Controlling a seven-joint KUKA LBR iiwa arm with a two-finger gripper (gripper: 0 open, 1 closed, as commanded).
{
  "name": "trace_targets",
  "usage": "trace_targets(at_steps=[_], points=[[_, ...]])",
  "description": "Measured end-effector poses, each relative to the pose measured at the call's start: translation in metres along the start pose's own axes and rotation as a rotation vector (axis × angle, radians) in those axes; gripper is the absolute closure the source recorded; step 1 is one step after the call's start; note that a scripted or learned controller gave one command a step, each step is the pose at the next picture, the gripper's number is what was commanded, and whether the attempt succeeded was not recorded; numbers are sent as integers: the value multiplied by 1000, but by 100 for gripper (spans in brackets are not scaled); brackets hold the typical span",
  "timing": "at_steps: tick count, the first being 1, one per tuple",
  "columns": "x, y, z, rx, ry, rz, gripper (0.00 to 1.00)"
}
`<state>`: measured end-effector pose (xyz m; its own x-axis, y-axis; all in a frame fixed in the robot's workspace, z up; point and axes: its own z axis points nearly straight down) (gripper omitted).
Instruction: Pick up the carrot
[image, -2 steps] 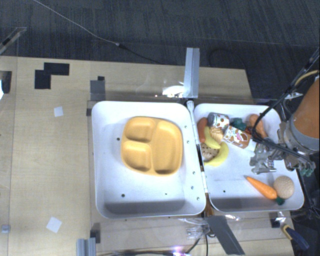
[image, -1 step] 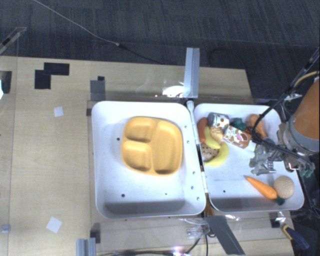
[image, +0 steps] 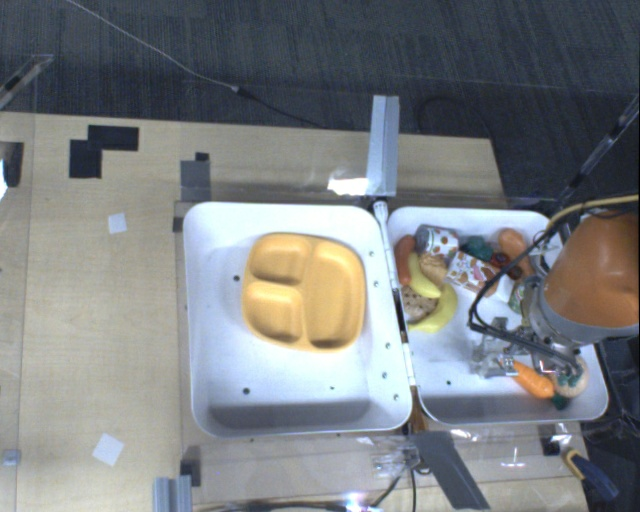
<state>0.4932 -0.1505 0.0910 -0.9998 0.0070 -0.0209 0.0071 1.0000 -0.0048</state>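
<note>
The carrot (image: 534, 381) lies at five o'clock in the right bin (image: 450, 400), just beside the tool (image: 500, 358), whose grip state I cannot tell.

Arm (image: 597, 280) enters from view's right edge, orange band uppermost w/ grey wrist below it, angled down-left; end effector (image: 510, 362) sits low at wrist's lower-left w/ black cables looped round it, finger state not discernible.
</note>
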Motion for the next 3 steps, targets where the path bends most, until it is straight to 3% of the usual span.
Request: trace_targets(at_steps=[1,2,3], points=[[-4,0,-12,3,-11,-5,100],[-21,65,-126,-4,3,49,100],[-19,63,-123,-4,9,52,0]])
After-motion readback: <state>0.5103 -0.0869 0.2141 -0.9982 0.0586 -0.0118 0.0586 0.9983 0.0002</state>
